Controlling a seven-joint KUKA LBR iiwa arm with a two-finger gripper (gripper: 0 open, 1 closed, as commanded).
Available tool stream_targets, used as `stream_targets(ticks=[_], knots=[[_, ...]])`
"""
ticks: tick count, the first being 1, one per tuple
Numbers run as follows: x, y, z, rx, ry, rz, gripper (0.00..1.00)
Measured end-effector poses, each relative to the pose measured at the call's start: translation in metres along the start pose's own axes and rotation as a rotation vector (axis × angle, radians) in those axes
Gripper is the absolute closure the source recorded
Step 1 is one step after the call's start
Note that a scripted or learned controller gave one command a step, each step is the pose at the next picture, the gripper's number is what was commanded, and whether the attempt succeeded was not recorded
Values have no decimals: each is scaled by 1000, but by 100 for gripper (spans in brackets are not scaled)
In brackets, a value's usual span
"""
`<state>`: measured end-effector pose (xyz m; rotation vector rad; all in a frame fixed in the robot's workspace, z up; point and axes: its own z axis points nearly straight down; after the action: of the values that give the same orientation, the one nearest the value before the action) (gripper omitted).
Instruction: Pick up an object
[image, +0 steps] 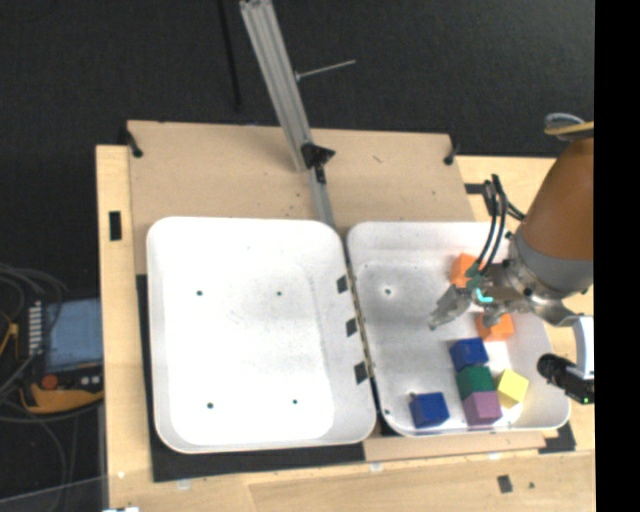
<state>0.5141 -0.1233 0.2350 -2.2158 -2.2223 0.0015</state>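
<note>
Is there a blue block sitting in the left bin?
No, both blue blocks lie in the right bin.

On the table (420, 160): left bin (250, 330) at nine o'clock, right bin (400, 260) at three o'clock, touching along their inner rims. In right bin, toward its five o'clock corner: cluster (478, 380) of four blocks, packed close. At eight o'clock of cluster, near the bin's front wall: lone block (429, 409). At twelve o'clock of cluster: near block (495, 324), partly under the arm (560, 220). Farther toward twelve o'clock: far block (462, 268). Between those two, over the bin: pincer (445, 310), reaching in from three o'clock. Behind the bins' seam, slanting toward eleven o'clock: rail (280, 90). Off the table at nine o'clock: box (72, 335) among cables (20, 290).
</note>
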Motion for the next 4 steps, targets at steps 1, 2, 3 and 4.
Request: stream_targets(ticks=[1, 2, 3, 4], knots=[[0, 1, -2, -5, -1, 3, 0], [-2, 11, 52, 1, -3, 6, 0], [1, 4, 112, 2, -3, 5, 0], [-1, 5, 138, -6, -5, 6, 0]])
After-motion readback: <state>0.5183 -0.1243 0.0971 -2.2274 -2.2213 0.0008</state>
